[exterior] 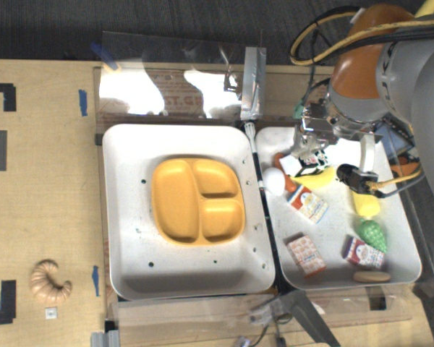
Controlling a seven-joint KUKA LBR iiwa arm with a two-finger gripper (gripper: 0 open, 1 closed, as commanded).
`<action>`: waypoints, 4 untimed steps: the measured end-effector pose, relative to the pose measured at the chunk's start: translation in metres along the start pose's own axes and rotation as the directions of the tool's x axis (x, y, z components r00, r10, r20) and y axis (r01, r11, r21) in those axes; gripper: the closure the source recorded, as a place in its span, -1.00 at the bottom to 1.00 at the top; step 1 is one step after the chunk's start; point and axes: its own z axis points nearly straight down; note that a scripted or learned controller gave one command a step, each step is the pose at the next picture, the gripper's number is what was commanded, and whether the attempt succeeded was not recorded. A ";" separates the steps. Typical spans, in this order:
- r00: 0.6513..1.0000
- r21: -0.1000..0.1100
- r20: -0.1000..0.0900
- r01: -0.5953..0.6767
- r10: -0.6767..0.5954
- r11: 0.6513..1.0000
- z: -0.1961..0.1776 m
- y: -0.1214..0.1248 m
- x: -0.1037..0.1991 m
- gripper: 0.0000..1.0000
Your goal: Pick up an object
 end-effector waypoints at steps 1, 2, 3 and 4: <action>1.000 0.013 0.004 -0.006 0.006 1.000 0.007 -0.003 -0.004 -1.00; 0.998 0.009 0.004 -0.068 0.068 0.998 0.094 -0.047 -0.070 -1.00; 0.985 0.006 0.004 -0.173 0.173 0.985 0.111 -0.016 -0.061 -1.00; 0.985 0.006 0.006 -0.171 0.171 0.985 0.101 -0.015 -0.061 1.00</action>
